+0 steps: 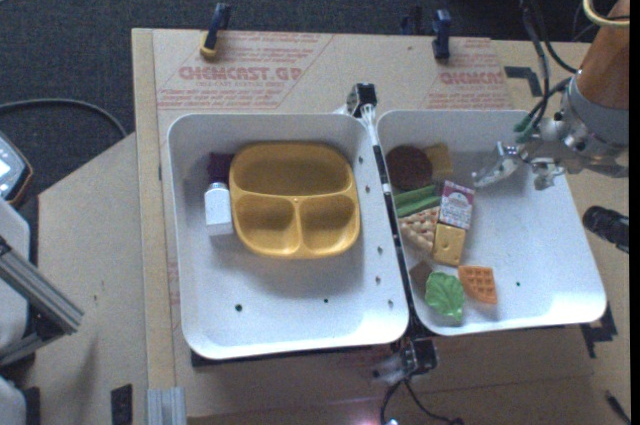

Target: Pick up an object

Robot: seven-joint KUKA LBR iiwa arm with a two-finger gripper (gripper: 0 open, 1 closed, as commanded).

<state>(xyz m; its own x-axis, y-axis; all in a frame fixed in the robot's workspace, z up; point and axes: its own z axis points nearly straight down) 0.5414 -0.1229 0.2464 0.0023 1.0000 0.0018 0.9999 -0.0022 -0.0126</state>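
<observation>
My gripper [518, 175] hangs over the upper right part of the right bin [560, 258], open, with nothing between its fingers. To its left, along the bin's left side, lie a brown patty [408, 165], a green piece [414, 201], a red and white carton [456, 206], a cracker [419, 230], a yellow cheese wedge [449, 244], a green lettuce leaf [444, 294] and an orange waffle [478, 283]. The carton is the nearest thing to the gripper, a little below and to its left.
The left bin [200, 293] holds a yellow divided tray [295, 198], a small white bottle [218, 208] and a dark purple thing [219, 164] behind it. A clamp [362, 98] sits where the bins meet. A bare white floor lies under and right of the gripper.
</observation>
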